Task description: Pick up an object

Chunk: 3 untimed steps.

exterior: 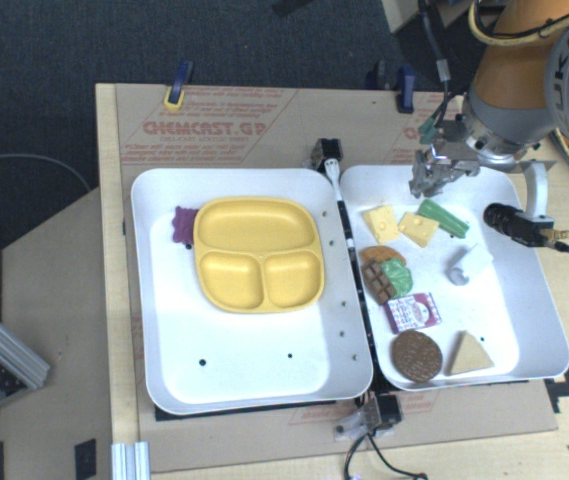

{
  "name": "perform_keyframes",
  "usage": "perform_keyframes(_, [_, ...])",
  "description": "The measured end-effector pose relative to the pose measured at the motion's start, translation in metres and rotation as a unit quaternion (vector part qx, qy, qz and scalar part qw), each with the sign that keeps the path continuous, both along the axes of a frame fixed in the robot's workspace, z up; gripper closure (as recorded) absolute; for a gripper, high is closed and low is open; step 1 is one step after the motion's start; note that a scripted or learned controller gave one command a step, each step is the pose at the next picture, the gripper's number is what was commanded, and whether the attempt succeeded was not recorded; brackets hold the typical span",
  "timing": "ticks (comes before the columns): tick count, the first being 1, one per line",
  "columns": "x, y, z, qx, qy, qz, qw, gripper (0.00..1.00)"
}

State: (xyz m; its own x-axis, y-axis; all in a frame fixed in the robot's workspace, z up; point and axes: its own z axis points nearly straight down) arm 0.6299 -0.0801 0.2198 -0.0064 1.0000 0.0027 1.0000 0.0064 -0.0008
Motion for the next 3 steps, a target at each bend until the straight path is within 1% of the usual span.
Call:
perform_keyframes(1, [0.011, 0.048, 0.01, -0.0009, -0.003, 0.0, 1.0, 1.0])
perform_keyframes(2, [0.037, 0.103, -0.001, -0.0005, -0.002, 0.0, 1.0, 1.0])
perform_keyframes(3, [0.041, 0.106, 0.014, -0.0012, -0.003, -0.002, 1.0, 1.0])
